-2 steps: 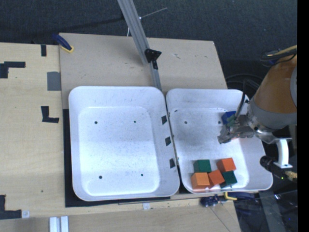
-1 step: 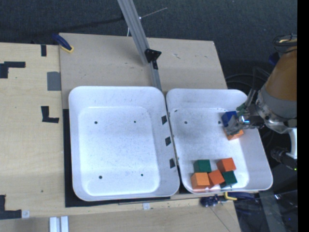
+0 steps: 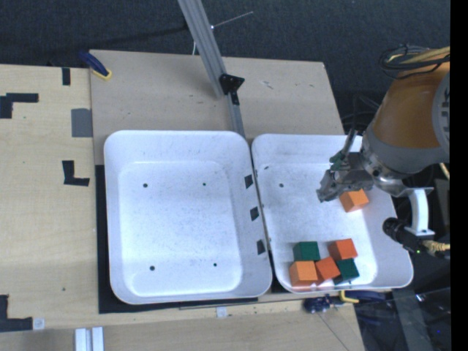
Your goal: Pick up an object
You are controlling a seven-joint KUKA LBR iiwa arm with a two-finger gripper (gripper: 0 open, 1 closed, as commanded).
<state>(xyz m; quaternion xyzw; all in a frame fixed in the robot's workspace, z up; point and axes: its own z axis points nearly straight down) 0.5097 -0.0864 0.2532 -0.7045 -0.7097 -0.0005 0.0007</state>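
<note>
Gripper (image 3: 338, 185) sits over the right bin (image 3: 281, 152), can't really tell how it's set, with an orange block (image 3: 355, 199) touching its lower right side, maybe pinched, maybe not, while more orange and green blocks (image 3: 324, 261) are bunched at the bin's near edge.

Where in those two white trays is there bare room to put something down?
The left tray's whole floor is bare. In the right tray, the stretch by the divider is bare; blocks crowd its near end, and the claw hangs beside an orange block.
</note>
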